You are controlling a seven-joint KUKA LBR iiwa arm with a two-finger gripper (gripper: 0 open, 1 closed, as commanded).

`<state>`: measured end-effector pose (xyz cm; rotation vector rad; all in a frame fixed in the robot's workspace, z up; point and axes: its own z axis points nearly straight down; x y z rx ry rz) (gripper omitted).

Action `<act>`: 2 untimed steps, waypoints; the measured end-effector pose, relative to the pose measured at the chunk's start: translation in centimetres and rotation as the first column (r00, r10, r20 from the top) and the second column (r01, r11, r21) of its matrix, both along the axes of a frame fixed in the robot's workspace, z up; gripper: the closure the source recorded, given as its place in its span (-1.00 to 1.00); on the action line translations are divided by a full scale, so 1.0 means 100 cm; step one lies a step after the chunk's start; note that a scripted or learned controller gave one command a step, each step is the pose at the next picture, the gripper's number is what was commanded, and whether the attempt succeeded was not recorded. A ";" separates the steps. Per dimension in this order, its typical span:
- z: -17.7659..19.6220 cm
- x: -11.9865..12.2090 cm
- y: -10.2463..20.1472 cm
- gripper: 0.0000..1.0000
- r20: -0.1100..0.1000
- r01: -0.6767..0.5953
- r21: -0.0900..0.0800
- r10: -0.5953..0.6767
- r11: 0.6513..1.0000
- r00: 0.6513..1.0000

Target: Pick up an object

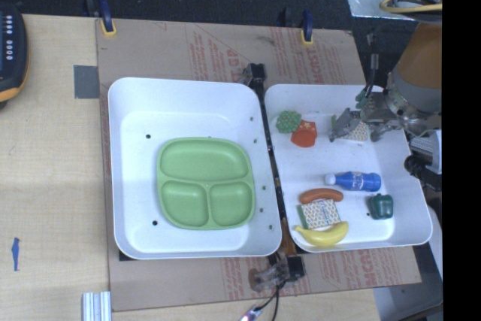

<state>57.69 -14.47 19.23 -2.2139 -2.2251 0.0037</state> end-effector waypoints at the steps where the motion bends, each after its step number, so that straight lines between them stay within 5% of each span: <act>1: -0.094 0.034 0.049 -1.00 -0.002 -0.001 -0.001 0.001 1.000 1.000; 2: -0.100 0.062 0.037 -1.00 0.001 -0.001 0.000 0.001 1.000 1.000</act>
